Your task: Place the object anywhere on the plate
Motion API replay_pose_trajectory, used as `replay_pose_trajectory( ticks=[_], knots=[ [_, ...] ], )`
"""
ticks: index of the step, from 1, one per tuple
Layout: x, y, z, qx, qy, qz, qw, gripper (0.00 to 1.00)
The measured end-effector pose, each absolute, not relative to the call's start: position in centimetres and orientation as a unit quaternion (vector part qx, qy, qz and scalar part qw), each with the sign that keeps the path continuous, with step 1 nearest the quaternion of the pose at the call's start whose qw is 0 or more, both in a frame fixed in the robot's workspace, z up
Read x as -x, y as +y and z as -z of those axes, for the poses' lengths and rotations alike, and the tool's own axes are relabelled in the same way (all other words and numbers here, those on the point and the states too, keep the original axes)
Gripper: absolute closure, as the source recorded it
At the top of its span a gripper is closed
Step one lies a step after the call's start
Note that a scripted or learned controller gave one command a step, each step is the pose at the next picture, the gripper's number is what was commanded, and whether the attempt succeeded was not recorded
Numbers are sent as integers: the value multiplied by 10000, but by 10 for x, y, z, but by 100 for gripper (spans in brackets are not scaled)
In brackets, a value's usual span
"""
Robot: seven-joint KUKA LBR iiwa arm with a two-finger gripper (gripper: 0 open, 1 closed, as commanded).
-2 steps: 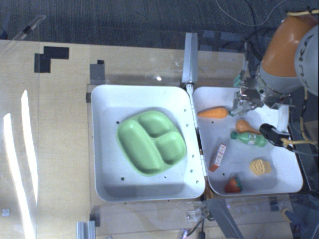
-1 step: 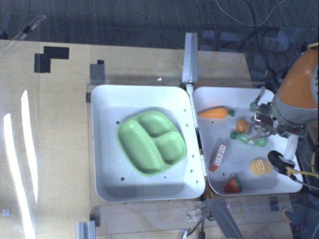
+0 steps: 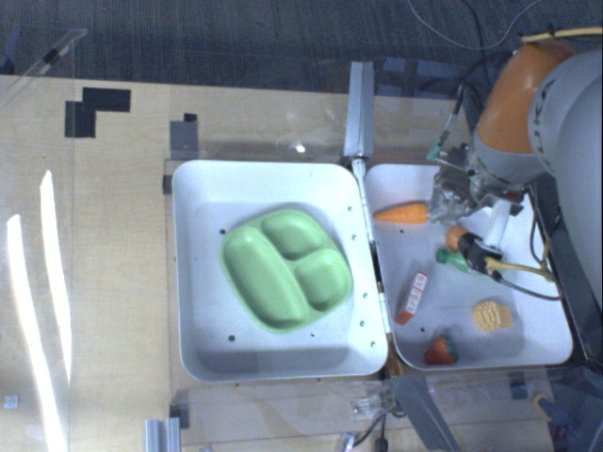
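Observation:
A green three-compartment plate [image 3: 283,269] lies in the left white bin [image 3: 200,342] with nothing on it. In the right bin [image 3: 542,345], an orange carrot [image 3: 399,215] lies on its side near the back left wall. My gripper [image 3: 446,206] is low over the carrot's right end, touching or almost touching it. The wrist hides how the gripper meets the carrot. The grey arm with its orange band [image 3: 518,102] reaches in from the upper right.
The right bin also holds a small orange piece [image 3: 456,238] with a green item [image 3: 452,258] beside it, a red-and-white packet [image 3: 413,297], a round yellow biscuit [image 3: 491,315] and a red strawberry [image 3: 440,350]. A metal divider [image 3: 359,121] stands behind the bins' shared walls.

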State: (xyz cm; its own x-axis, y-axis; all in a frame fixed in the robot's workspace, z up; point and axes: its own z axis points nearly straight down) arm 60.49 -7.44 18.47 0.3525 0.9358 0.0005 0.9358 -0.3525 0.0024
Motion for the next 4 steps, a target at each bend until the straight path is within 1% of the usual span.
replay_pose_trajectory(
  ticks=[1, 2, 3, 4],
  knots=[
    [-558, -143, -210, -8681, 4963, -13, 15, 100],
    [-603, -63, -184, -8542, 5199, -7, 3, 100],
    [-588, -120, -90, -8976, 4408, -45, 28, 100],
    [-488, -162, -106, -8735, 4869, -16, 9, 100]
  ],
)
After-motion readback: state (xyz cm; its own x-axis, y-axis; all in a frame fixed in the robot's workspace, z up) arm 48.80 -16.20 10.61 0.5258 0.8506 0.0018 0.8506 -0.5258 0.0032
